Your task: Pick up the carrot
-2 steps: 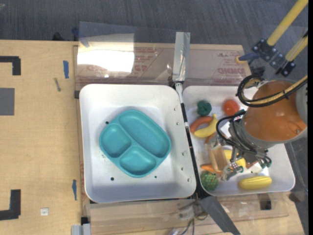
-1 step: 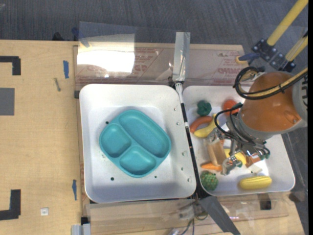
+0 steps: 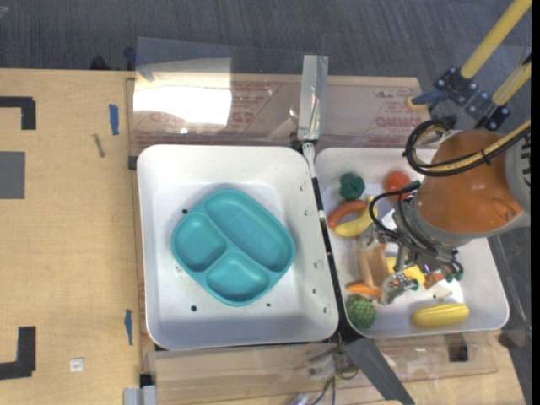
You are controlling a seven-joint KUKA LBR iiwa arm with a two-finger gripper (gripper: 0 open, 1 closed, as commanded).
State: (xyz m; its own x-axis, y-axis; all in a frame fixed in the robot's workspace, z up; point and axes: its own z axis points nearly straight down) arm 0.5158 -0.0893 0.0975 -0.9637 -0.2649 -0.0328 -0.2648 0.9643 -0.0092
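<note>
Reaching in from the right, the grey and orange arm (image 3: 468, 184) hangs low over the right bin (image 3: 489, 306), its gripper (image 3: 405, 278) among toy foods. How far its pincer is open cannot be told. The carrot (image 3: 364, 290) lies just left of it, beside broccoli (image 3: 361, 311). A teal divided plate (image 3: 233, 244) sits in the left bin (image 3: 160, 184).

Faint reddish printing is showing on the clear plastic sheet (image 3: 253, 108) lying at 12 o'clock from the two white bins. The lettering is appearing mirrored or blurred; no word, number or brand is resolving legibly.
</note>
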